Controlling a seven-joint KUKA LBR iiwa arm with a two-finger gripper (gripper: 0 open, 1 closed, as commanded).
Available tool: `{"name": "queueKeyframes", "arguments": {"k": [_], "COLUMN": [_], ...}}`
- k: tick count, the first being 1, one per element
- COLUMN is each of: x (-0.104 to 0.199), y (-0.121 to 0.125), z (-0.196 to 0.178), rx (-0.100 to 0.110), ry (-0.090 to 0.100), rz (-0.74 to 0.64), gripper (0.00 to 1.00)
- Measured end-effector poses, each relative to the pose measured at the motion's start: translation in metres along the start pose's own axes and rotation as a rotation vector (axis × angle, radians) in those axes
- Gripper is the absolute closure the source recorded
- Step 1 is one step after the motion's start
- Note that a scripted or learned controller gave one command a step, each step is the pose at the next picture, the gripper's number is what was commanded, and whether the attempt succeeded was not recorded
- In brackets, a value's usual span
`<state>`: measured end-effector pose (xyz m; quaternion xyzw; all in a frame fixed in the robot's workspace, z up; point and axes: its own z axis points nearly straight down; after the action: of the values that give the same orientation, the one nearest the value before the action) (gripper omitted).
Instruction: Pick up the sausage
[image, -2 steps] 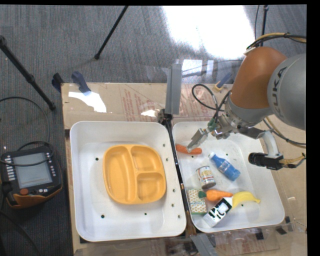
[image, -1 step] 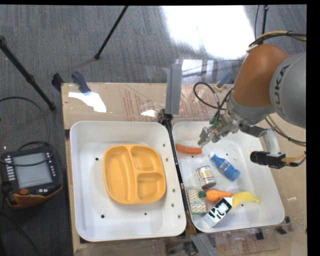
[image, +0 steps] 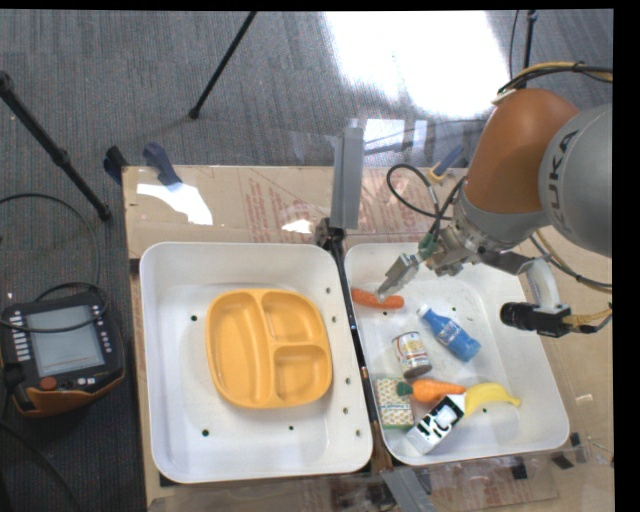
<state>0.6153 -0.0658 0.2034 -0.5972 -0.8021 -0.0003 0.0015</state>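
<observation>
Right-hand shallow white bin (image: 545, 400): a slim orange-red sausage (image: 377, 298) lies flat on the floor in the upper left corner, just beside the divider between the two bins. Its long axis runs nearly left to right across the view, the right end sitting slightly lower than the left. It rests free on the bin floor.

The grey two-finger tool (image: 397, 274) hangs just above and to the right of the sausage, reaching down and leftward from the arm's orange-banded wrist (image: 515, 150). Its fingers stand slightly apart with nothing between them; the tips are close over the sausage's right end, and contact cannot be confirmed.

Other contents of the same bin, all well apart from the sausage: a blue plastic bottle (image: 450, 334) lying aslant, a small tin can (image: 411, 353), an orange carrot (image: 436, 390), a yellow banana (image: 491, 397), a black-and-white carton (image: 436, 423) and a small patterned box (image: 394, 404).

Left-hand white bin (image: 170, 420): a yellow three-compartment plastic plate (image: 268, 347) lies at centre.

Both bins sit side by side on the table (image: 250, 205).
</observation>
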Motion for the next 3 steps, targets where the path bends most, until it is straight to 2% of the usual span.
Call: {"name": "queueKeyframes", "arguments": {"k": [1, 2, 3], "x": [-0.025, -0.029, -0.030], "y": [-0.024, 0.022, 0.022], "z": [0.117, 0.116, 0.106], "rx": [0.002, -0.001, -0.002], "ry": [-0.001, -0.002, -0.001], "rz": [0.033, -0.141, -0.137], "gripper": [0.00, 0.00, 1.00]}}
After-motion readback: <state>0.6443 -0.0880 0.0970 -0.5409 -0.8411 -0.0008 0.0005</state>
